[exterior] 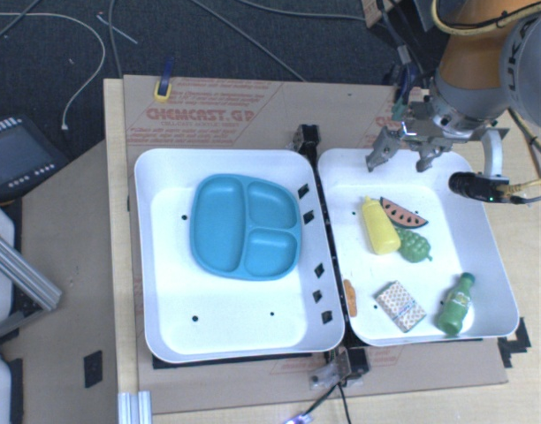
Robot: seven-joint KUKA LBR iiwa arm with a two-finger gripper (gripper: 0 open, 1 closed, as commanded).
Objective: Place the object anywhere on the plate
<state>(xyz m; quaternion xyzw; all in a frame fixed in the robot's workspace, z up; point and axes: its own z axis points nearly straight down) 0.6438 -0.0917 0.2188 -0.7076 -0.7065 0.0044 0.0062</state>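
Below me: dark carpet floor (253, 16), white cables (85, 25) looping across it. Cardboard sheet (217, 104) with red print covers my bench. Black screen device (19, 153) at left, aluminium rail (19, 276) beneath it. Light even.

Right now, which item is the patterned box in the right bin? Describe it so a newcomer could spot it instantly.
Start at the right bin, the one without the blue plate. Along its near edge, a small box lies left of the green bottle. It is the only flat, squarish item, whitish with a fine checked pattern.
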